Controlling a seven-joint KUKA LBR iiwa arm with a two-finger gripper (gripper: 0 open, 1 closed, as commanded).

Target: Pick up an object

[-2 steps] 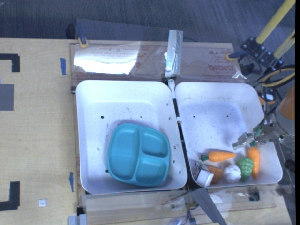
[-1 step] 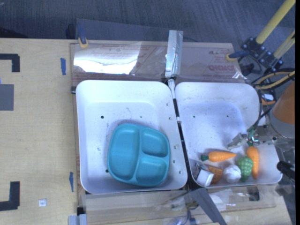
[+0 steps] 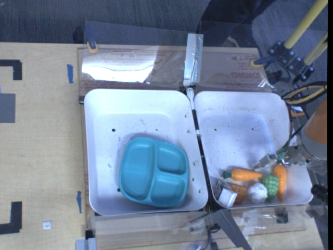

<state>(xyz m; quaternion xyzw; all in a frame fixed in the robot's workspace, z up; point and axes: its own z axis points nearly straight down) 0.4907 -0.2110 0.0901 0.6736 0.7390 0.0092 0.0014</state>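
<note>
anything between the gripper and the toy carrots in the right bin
Nothing visible does. The gripper sits right over the toy pile in the right bin, beside the two carrots, with only bare bin floor around. The green toy and white ball lie beyond them.

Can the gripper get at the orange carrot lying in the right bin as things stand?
Probably yes. The gripper hangs low in the right bin, just right of the carrot, whose top lies bare. The green toy and white ball crowd its right end, so it might catch those.
</note>
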